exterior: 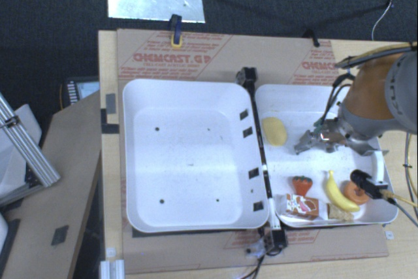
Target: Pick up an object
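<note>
The gripper (307,142) hung in the right bin (297,96), right of the middle of the frame. Its fingers looked a little open and held nothing. The yellow lemon (276,131) lay just left of it.

Arm: I see the grey arm with its orange band (372,85) reaching in from the right over the right bin.
Tool: my tool (305,142) hangs low inside the shallow white plastic right bin (294,98), just right of the pale yellow rounded lemon (275,131).
Front of right bin: small red strawberry (302,184), yellow curved banana (339,193), orange round fruit (356,193) and a red-and-white flat packet (301,206) lie close together.
Left bin: the shallow white plastic left bin (189,157) sits beside it on the counter (215,55).
</note>
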`<state>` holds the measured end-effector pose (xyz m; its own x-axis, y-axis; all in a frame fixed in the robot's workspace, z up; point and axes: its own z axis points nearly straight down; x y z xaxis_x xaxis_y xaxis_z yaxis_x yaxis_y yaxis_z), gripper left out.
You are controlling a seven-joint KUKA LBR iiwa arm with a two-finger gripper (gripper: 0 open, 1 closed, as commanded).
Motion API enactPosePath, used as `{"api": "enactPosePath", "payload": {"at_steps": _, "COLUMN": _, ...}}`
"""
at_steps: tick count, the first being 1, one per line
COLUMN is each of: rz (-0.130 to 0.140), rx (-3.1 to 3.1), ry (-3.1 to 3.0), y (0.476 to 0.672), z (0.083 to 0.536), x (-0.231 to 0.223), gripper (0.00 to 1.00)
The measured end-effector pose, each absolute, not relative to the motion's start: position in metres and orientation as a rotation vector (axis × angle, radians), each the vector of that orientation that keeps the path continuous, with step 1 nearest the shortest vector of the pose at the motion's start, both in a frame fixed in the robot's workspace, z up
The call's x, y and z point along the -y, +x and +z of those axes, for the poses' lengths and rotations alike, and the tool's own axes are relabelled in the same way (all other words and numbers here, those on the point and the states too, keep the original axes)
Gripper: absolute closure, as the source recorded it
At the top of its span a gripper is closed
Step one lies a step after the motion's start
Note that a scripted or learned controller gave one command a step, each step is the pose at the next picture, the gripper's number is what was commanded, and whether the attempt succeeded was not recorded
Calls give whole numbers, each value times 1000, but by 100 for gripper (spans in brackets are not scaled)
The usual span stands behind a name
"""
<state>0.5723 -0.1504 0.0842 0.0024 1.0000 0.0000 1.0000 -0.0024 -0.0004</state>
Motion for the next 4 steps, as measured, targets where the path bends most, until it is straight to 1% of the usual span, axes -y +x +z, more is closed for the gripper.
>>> {"api": "enactPosePath", "payload": {"at_steps": 1, "rz": -3, "rx": 2225, "ry": -2222, "y": 574, "z": 95, "x": 148, "gripper": 100}}
{"api": "enactPosePath", "payload": {"at_steps": 2, "rz": -5, "rx": 2231, "ry": -2220, "y": 615, "z": 85, "x": 158, "gripper": 100}}
{"api": "enactPosePath", "payload": {"at_steps": 3, "rz": -5, "rx": 2231, "ry": -2220, "y": 643, "z": 86, "x": 167, "gripper": 100}}
{"api": "enactPosePath", "payload": {"at_steps": 4, "rz": -6, "rx": 2233, "ry": -2214, "y": 661, "z": 85, "x": 121, "gripper": 100}}
